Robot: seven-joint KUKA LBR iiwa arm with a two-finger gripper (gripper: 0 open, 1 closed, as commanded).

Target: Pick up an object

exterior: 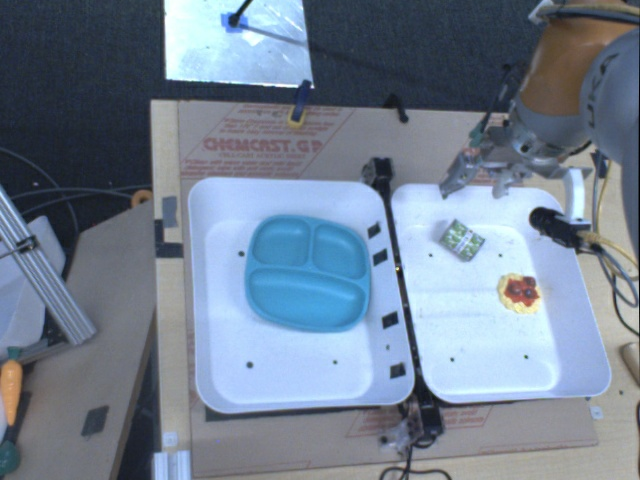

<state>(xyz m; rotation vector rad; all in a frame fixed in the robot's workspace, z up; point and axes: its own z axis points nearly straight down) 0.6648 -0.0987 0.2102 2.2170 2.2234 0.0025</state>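
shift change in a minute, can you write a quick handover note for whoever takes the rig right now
Hand: above the far edge of the right bin, nothing visibly held; finger state unclear.
Right bin: small green patterned block near the far side, yellow and red toy food piece toward the right.
Left bin: blue divided plate lying flat.
Done: no pick visible yet.
Left: bring the hand down on one object, probably the green block as the nearest, grasp and lift.

Robotics lab setup: robot arm [585, 63] over a cardboard-covered bench [270, 138] with two white bins [300, 393], loose cables [60, 203] on dark carpet [80, 58], aluminium rail [40, 278] at left.
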